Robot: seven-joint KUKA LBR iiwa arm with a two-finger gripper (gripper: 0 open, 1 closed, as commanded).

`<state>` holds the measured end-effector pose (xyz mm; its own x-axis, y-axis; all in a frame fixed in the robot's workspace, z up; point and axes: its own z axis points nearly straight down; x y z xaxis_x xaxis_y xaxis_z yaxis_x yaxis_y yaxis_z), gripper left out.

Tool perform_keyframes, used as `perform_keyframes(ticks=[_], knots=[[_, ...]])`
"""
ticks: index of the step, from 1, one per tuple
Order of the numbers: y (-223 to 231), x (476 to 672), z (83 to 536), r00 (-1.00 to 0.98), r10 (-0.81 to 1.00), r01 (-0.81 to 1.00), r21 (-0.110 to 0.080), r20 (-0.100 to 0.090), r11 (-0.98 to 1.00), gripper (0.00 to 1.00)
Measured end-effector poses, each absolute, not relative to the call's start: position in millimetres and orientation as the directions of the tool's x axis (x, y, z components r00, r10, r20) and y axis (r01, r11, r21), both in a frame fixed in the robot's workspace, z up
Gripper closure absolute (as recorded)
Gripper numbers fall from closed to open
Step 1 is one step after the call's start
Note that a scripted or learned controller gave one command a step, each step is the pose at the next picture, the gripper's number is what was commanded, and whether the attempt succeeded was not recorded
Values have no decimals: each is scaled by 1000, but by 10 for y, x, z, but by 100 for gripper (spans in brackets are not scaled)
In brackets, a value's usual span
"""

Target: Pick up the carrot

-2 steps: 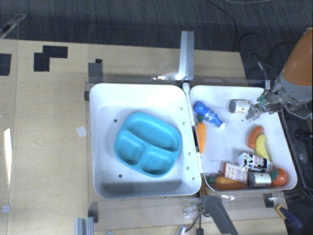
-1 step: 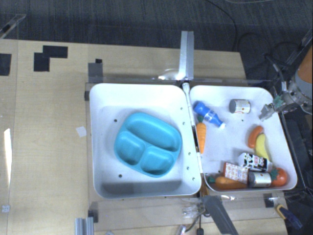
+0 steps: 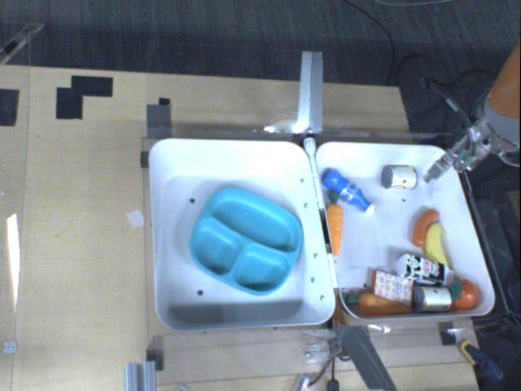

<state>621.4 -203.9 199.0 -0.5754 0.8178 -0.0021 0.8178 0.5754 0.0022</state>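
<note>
Orange against white, the carrot (image 3: 334, 225) is lying lengthwise along the wall that the right bin (image 3: 480, 243) shares with its neighbour, leafy end pointing away from me. Nearer to me than the carrot, a jumble of cartons and a can (image 3: 432, 298) is crowding the bin's front edge. Just beyond the carrot's far end, a blue bottle (image 3: 345, 189) is resting. To my eye the reach is only beginning. The arm should be travelling across to the carrot, turning to straddle its narrow width, and descending at mid-length, keeping off the wall and the bottle. Farthest out, well to the right of the carrot, the fingers (image 3: 438, 169) are hovering beside a small grey cylinder (image 3: 399, 177). Whether they are open or closed I cannot tell.
</note>
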Motion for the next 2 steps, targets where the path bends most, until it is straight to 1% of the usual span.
perform_keyframes(ticks=[1,2], knots=[[-2041,6705,1998,-625,781,781,2,-3,625,100],[-2028,6723,2086,-628,779,779,4,-6,628,100]])
